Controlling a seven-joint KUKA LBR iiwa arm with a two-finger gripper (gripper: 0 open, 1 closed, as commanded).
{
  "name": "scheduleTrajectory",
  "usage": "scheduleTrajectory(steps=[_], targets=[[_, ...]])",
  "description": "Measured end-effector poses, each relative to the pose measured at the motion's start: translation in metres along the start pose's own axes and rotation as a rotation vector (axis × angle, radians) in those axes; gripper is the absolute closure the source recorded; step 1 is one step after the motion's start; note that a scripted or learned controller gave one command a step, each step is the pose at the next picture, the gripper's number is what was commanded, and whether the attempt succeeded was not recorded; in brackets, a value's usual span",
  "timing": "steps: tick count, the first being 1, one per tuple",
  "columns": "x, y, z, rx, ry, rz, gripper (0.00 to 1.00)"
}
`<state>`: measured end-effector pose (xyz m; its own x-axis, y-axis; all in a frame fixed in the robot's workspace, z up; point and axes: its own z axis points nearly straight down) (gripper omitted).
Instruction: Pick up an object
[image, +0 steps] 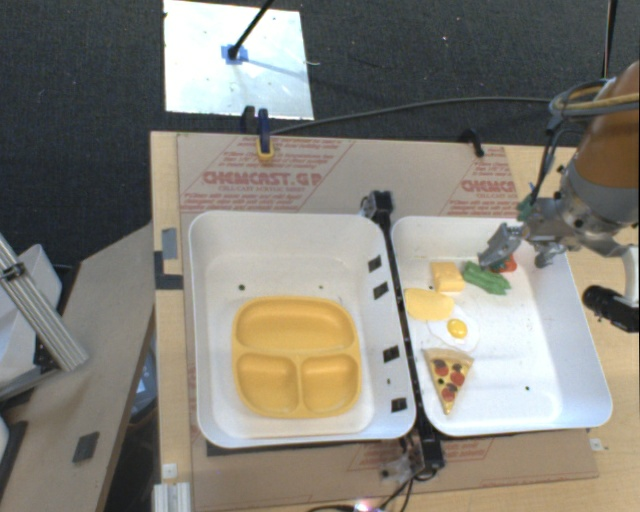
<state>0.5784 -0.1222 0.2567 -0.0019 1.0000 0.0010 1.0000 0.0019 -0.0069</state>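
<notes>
In the right bin (560, 400), toward its upper middle, a green toy vegetable (487, 280) lies beside a yellow block (448, 277). The gripper (500, 250) hovers at its upper end; whether it is parted or closed cannot be told.

I see two bins side by side on the bench: left bin (215, 300), right bin (560, 390), touching along the middle seam. A tray (296, 355) sits in the left bin, toward its 6 o'clock half. All the food is in the right bin, bunched on its 9 o'clock side. Cheese block (448, 277) at 12 of the cluster, bean (487, 280) just at its 3. Slice (428, 304) just at 6 of the block, egg (452, 330) touching the slice at its 5. Pizza (449, 375) at 6 of the egg. Gripper (503, 250) hangs over the bean's 12 o'clock end. Tomato (508, 265) touches the bean at its 1, partly hidden by the gripper.
</notes>
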Motion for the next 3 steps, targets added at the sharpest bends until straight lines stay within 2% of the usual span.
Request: scheduleTrajectory(steps=[1, 3], targets=[[0.000, 0.002, -0.004, -0.009, -0.001, -0.002, 0.00], [-0.008, 0.000, 0.119, -0.002, 0.000, 0.001, 0.00]])
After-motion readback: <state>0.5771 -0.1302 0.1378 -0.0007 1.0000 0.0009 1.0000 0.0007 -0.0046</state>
